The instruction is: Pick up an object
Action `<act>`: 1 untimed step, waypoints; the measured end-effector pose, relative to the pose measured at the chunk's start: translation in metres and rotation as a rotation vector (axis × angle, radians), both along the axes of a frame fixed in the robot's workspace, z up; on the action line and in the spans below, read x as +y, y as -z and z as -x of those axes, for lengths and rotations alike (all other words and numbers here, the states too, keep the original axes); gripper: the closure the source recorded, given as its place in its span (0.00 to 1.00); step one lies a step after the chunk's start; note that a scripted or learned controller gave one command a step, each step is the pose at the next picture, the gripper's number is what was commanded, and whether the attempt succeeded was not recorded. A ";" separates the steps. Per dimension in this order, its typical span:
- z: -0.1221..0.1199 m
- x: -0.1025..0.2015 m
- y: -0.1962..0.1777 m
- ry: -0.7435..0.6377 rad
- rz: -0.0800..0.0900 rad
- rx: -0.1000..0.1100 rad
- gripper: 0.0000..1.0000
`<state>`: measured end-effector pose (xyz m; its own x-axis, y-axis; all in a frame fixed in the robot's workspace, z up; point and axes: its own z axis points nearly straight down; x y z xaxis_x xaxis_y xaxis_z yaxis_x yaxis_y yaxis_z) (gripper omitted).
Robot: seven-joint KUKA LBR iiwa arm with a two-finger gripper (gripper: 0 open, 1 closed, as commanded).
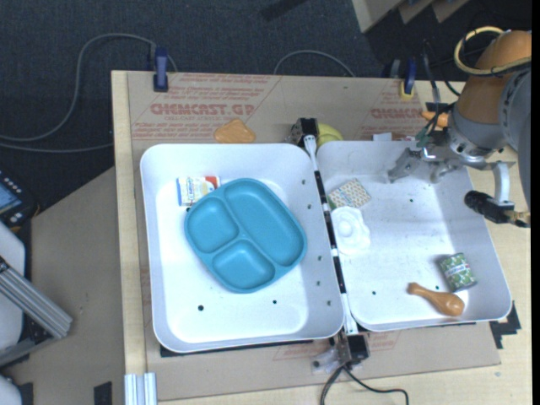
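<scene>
My gripper (416, 170) hangs over the far part of the right bin (396, 298), its fingers spread open with nothing between them. Below and left of it lie a patterned packet (349, 195) and a white lump (348, 229) by the bin's left wall. Near the front right are a small green patterned box (456, 271) and a brown wooden spoon-like piece (439, 299). The left bin (253, 319) holds a blue divided plate (244, 233) with a small white carton (196, 187) behind it.
An orange piece (234, 131) and a yellow-green ball (328, 133) lie on the board behind the bins. Blue clamps (159, 67) hold the board's far edge. The arm's grey and orange body (494, 99) stands over the right bin's far corner.
</scene>
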<state>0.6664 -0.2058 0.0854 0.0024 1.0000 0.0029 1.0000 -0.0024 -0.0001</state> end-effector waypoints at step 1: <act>-0.002 0.002 -0.011 -0.004 0.006 -0.005 1.00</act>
